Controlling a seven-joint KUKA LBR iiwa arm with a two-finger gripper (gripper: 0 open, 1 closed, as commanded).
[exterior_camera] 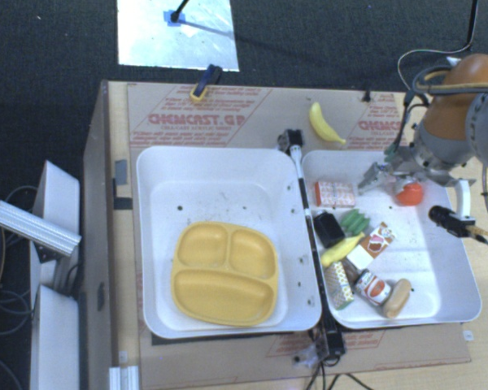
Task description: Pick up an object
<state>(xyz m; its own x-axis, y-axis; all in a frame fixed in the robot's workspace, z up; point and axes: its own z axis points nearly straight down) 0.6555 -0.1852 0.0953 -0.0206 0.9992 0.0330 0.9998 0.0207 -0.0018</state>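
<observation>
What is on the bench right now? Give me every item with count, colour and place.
bins: 2, white, side by side on the bench
divided tray: 1, yellow, left bin
banana: 1, yellow, on the bench behind the right bin
snack packet: 1, red and white, right bin, back left
round object: 1, orange-red, right bin, back, beside the gripper
mixed small items: several, green, yellow, black, tan, right bin, front left
arm: 1, grey and orange, over the right bin
gripper: 1, grey, low at the bin's back

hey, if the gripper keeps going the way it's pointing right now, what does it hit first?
The gripper points leftward over the right bin. Straight on, it would probably meet the red-and-white box first, though its height above the bin is hard to judge, so it might pass over.
</observation>
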